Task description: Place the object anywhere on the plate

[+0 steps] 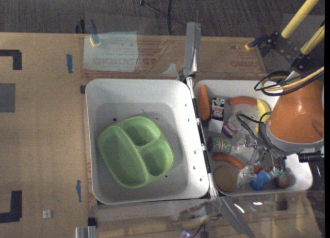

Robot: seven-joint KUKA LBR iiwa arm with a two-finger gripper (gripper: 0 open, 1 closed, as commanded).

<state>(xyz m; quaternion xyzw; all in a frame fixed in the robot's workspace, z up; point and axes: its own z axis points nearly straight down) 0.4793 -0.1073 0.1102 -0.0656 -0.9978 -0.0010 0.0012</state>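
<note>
A green plate [135, 151] with three compartments lies in the left white bin [103, 97], and nothing rests on it. My gripper [256, 152] hangs low in the right bin [304, 177], below the arm's orange band [299, 115]. It sits among several toy foods: a red sausage [228, 160], a green can [221, 144] and a blue piece [260, 180] lie close around it. The cluttered metal of the gripper hides whether anything is in its grasp.
Further back in the right bin lie an orange carrot [204, 102], a black-and-white carton [218, 108], another sausage [242, 100] and a yellow banana [263, 108]. A brown round disc [225, 177] sits at the front left corner. A metal divider [198, 133] separates the bins.
</note>
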